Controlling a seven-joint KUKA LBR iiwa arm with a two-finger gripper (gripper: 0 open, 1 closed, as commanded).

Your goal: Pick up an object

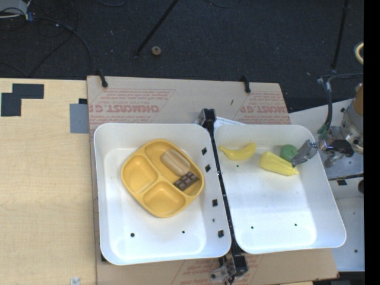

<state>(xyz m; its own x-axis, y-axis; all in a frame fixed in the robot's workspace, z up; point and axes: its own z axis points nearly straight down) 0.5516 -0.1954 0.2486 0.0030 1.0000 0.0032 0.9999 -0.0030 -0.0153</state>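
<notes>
Reach step. Gripper (303,154) low in the right bin (279,218), touching the yellow pepper (278,164) beside the green toy (288,152). Jaw state: cannot tell, view too small. Next: close squarely, then lift.

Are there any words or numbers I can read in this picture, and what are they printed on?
"CHEMCAST G P": red print, upside down and repeated, on the brown board under the two white bins. The last letters are blurry, so I am not sure of them.
More red print on the board's front edge is too small to read.
</notes>
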